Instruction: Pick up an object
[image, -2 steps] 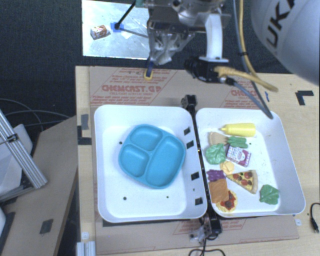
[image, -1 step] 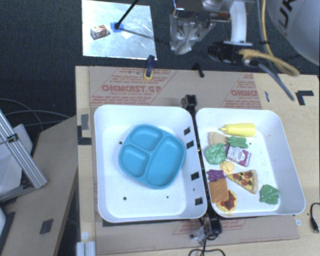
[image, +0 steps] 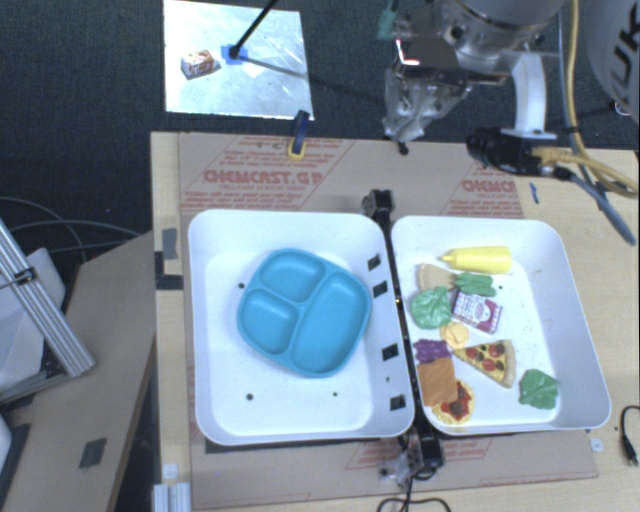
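On the left half of the bench (image: 170, 330) sits a shallow white bin (image: 220, 400) holding a light-blue plastic divided plate (image: 303, 312), lying flat near the bin's middle. Just beside it, across a black hinged divider (image: 392, 300), the right-hand white bin (image: 575, 330) carries the candidates for picking: a yellow squeeze-bottle toy (image: 478, 260) near the far wall, a tan wedge (image: 432, 276) next to it, a green leafy toy (image: 432, 307), a maroon packet with a white label (image: 477, 310), a toy pizza slice (image: 490, 360), a purple-and-orange piece (image: 434, 372), a round toy with red topping (image: 455, 405) at the near wall, and a small green leaf piece (image: 539, 388) set apart to the right.

The gripper (image: 404, 130) hangs high beyond the far edge of both bins, above the cardboard sheet (image: 260, 170), with nothing between its fingers; whether they are spread or closed cannot be told, since they blur into one dark tip.

By my reading the task stands at its start: no object is lifted. The next move calls for travel toward the right bin and a descent onto one item, and the lone green leaf or the bottle looks easier than the crowded cluster.

The arm's upper body is cut off by the top edge, and several toys in the cluster overlap, so their outlines are hard to separate.
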